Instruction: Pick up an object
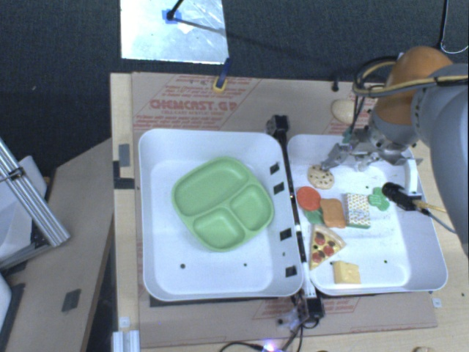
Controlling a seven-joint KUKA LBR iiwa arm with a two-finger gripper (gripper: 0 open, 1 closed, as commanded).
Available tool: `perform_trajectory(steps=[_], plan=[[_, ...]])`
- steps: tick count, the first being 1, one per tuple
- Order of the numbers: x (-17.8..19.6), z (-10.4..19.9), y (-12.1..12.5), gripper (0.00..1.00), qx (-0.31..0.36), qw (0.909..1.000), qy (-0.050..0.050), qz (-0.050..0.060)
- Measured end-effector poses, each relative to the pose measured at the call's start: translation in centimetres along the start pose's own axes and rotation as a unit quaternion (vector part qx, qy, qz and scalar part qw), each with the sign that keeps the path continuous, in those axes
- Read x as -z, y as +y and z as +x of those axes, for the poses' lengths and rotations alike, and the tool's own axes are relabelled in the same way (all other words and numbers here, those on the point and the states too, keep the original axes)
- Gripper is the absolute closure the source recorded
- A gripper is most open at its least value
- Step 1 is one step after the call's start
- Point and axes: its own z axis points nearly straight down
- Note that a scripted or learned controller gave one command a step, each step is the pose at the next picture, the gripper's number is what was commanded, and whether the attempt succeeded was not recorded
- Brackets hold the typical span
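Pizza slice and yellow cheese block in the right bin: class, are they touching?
Apart. The camera view shows a strip of white bin floor between the pizza slice and the yellow cheese block below it.

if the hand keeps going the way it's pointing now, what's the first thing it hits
Probably the cookie: the hand points down-left at it, just short. Height above the right bin is hard to judge, so contact isn't certain.

a pale green plastic tray with three compartments point(222, 203) lies in the shallow white left bin point(157, 160), turned at an angle. the bin rests on a brown cardboard sheet with red print point(192, 103). behind it, a shiny square of silver foil point(173, 19) lies on dark carpet point(55, 57). slanted aluminium rails point(28, 196) stand at the left edge.
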Motion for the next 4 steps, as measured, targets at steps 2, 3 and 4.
perform_trajectory(steps=[2,3,4], plan=[[7.4,-0.9,0.4,1.0,-0.001,1.0,-0.001,-0.002],[13.8,-1.3,0.1,1.0,-0.002,1.0,-0.001,-0.003],[13.9,-1.2,0.2,1.0,0.0,1.0,0.0,0.0]])
